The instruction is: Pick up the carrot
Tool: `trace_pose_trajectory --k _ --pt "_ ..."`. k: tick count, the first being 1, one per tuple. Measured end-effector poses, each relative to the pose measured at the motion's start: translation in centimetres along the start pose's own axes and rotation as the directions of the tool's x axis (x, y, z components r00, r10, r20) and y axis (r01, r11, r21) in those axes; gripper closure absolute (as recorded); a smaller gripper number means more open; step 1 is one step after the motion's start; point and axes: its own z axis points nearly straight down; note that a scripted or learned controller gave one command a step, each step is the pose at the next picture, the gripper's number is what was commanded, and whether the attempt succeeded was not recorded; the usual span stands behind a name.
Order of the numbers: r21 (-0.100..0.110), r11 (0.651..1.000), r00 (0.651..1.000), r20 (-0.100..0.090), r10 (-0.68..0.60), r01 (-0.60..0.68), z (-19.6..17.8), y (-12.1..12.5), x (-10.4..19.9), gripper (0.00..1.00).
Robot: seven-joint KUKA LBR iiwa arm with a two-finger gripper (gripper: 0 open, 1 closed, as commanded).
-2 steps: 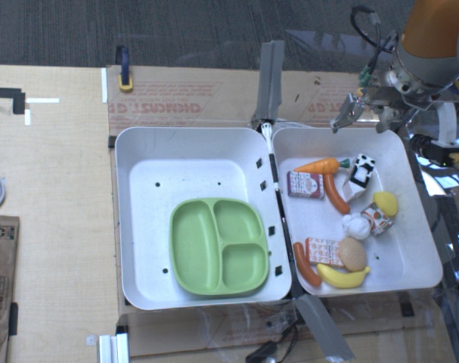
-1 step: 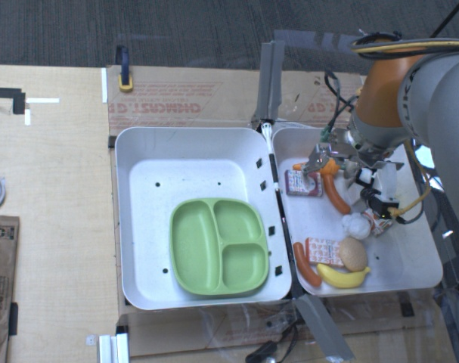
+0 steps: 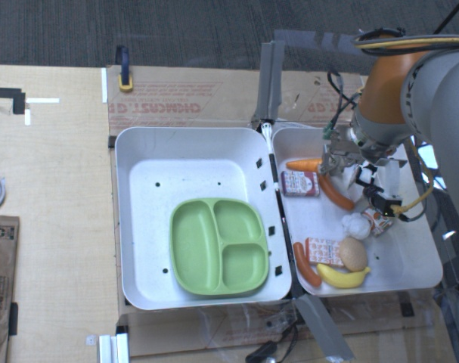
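Observation:
The carrot [image 3: 302, 164] is a small orange piece lying flat near the far left corner of the right bin [image 3: 410, 278], just above a red packet [image 3: 299, 183]. My gripper [image 3: 330, 163] points down into that bin right at the carrot's right end, below the orange wrist band. The carrot's right tip is hidden by the gripper, and whether the two touch cannot be made out. The carrot rests on the bin floor.
A reddish sausage [image 3: 336, 193] lies just below the gripper. Nearer the front are a white lump [image 3: 356, 224], a small carton [image 3: 380, 221], another red packet [image 3: 322, 249], a brown egg-like thing [image 3: 353, 254], a banana [image 3: 342, 277] and a second sausage [image 3: 306, 265]. The left bin [image 3: 138, 203] holds a green divided plate [image 3: 219, 246].

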Motion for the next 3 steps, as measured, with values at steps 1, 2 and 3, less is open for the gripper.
trace_pose_trajectory --k 1,2,3 --pt "0.0 1.0 1.0 0.0 0.0 0.0 0.0 0.0 0.0 0.0" --pt "0.017 0.985 0.985 0.002 -0.173 0.173 2.0 1.8 1.0 0.0" --pt "0.021 0.949 0.949 -0.001 -0.315 0.315 2.1 1.9 0.6 0.0"
